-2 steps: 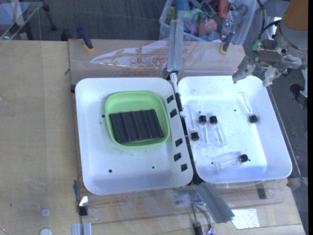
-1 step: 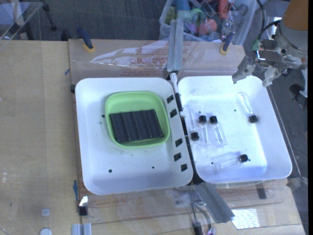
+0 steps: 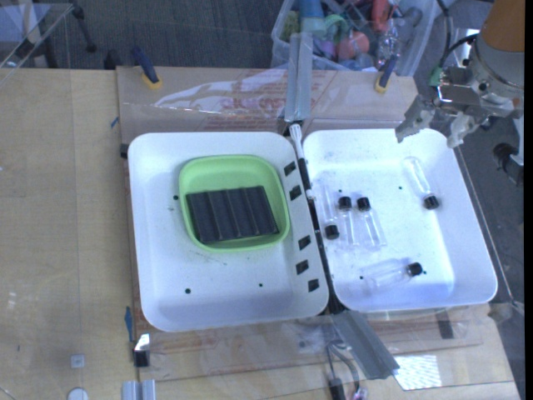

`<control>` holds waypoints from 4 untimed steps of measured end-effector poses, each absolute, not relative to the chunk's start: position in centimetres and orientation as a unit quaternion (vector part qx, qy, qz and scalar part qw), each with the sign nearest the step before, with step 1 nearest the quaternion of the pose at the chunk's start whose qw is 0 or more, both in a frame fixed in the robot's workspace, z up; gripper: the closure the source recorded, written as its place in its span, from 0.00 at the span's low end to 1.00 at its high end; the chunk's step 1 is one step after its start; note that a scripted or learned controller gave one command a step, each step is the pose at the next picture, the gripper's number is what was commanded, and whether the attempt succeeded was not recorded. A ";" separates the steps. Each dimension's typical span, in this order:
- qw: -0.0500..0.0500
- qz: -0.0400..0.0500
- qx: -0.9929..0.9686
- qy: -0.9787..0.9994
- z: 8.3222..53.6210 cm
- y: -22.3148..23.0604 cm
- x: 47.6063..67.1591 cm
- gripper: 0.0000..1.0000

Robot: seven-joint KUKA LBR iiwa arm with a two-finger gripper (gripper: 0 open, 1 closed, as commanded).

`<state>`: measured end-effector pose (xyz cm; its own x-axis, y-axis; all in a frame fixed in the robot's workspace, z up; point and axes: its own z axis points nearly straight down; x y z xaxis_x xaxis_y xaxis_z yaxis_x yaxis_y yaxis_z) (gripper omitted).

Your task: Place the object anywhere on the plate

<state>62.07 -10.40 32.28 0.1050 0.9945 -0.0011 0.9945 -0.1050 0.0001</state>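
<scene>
A green square plate (image 3: 194, 176) sits in the left bin (image 3: 158, 290) with a dark ribbed slab (image 3: 231, 213) lying flat on it. Several clear vials with black caps lie in the right bin (image 3: 470, 257): one at the back right (image 3: 416, 176), a cluster near the divider (image 3: 365, 223), and one at the front (image 3: 386, 273). My gripper (image 3: 432, 132) hangs above the back edge of the right bin. Its fingers (image 3: 410, 128) stand open with nothing between them, and it is well apart from the vials and from the plate.
A metal divider strip (image 3: 304, 215) with black clips runs between the two bins. Behind the bins stands a clear tub of colourful objects (image 3: 350, 15). Crinkled plastic sheeting (image 3: 241, 98) lies behind the left bin.
</scene>
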 end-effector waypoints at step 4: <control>0.000 0.000 0.743 0.669 32.3 -10.4 62.1 0.00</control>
